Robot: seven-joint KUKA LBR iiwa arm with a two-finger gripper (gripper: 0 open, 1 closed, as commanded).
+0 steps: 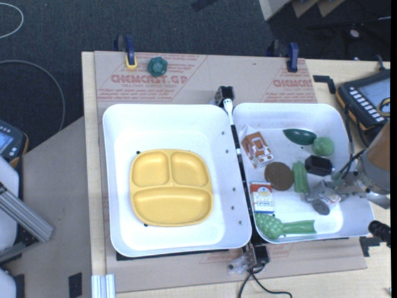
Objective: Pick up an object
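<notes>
The right bin (332,113) holds several small objects. An orange and white packet (257,148) lies at its left, with a brown disc (280,175) below it. A dark green piece (299,136), a light green ball (322,146) and a black block (318,164) sit toward the back right. A green stick (300,177) lies upright in the middle. A red, white and blue box (263,198) and a green broccoli-like toy (285,227) lie near the front. My gripper (321,198) reaches in from the right, low in the bin just right of the green stick and below the black block.
The left bin (118,166) holds a yellow divided plate (171,187). A teal knob (157,65) and a yellow-blue clamp (129,53) sit on the board behind the bins. A blue clamp (293,56) stands at the back right, and a black device (369,98) at the far right.
</notes>
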